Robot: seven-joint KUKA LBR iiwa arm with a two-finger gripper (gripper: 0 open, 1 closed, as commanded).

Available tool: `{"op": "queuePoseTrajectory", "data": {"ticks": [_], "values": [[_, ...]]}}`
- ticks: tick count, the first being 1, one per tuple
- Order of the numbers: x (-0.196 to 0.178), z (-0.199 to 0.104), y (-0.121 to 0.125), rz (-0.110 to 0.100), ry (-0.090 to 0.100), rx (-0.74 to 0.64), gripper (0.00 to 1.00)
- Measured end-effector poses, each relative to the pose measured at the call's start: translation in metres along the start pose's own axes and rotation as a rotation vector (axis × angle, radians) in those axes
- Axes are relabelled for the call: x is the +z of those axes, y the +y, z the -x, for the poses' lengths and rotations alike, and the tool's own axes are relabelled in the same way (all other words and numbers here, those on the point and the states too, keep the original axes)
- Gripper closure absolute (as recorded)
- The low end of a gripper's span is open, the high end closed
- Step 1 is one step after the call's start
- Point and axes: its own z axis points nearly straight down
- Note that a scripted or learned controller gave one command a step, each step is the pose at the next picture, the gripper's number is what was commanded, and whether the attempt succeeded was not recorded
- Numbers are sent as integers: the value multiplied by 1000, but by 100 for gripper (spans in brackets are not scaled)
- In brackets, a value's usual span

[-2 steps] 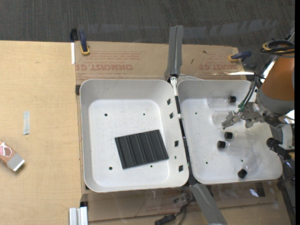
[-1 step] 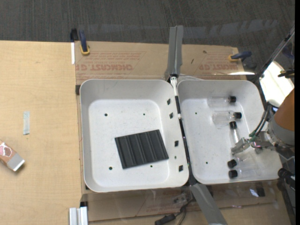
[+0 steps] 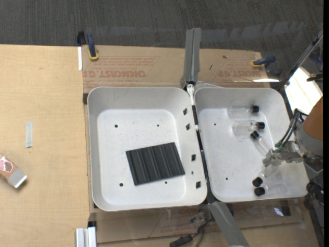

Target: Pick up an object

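Observation:
A black ribbed rectangular pad lies flat in the left bin, a little below its middle. Several clear plastic vials with black caps lie in the right bin: one near the back, one just below it, a third slanting toward the right wall, and others at the front right corner. My gripper hangs low over the right side of the right bin, between the slanting vial and the front corner vials. Nothing can be seen held in it.
Both bins stand on a cardboard sheet held by clamps. A metal divider bar runs between the bins at the back. On the wooden bench to the left lie a small grey strip and a red-and-white packet.

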Motion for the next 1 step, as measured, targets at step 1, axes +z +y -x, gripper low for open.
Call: {"op": "queuePoseTrajectory", "data": {"ticks": [1], "values": [[-90,-26,35,-8,1,1,100]]}}
